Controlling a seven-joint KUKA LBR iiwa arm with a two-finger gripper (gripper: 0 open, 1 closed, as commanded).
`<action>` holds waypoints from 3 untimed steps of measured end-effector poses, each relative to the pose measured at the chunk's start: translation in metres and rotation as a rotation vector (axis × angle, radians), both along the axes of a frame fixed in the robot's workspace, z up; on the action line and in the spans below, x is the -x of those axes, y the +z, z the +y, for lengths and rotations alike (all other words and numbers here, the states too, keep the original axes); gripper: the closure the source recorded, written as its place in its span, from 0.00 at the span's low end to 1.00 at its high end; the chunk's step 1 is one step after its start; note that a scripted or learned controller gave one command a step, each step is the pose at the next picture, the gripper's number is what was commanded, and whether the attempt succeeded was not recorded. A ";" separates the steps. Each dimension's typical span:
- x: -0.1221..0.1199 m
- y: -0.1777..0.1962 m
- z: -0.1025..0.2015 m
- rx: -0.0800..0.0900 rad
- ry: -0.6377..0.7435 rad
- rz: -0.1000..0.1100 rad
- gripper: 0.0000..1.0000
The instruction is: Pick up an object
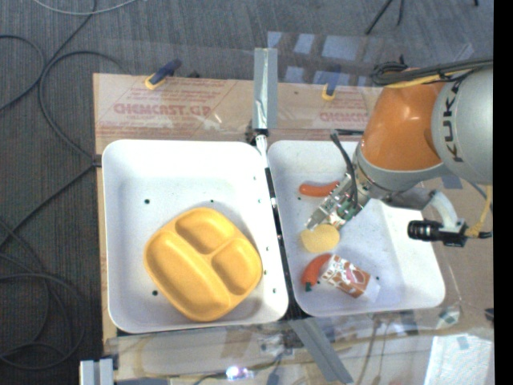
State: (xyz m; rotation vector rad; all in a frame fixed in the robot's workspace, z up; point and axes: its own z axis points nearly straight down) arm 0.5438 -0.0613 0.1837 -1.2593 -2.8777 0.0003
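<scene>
Yellow divided tray (203,262) lay in the left bin (128,175), while in the right bin (401,239) the hand (337,212) hovered just above a pale yellow, flattish round piece (321,237), finger state indeterminable; judged pre-grasp, requiring descent and closure.
</scene>
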 end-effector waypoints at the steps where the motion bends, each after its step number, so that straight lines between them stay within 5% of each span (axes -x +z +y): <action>1: -0.073 0.000 0.049 0.000 0.022 -0.001 1.00; 2: -0.036 -0.001 0.024 0.002 -0.539 0.002 1.00; 3: 0.039 -0.001 -0.007 0.001 -0.439 0.002 1.00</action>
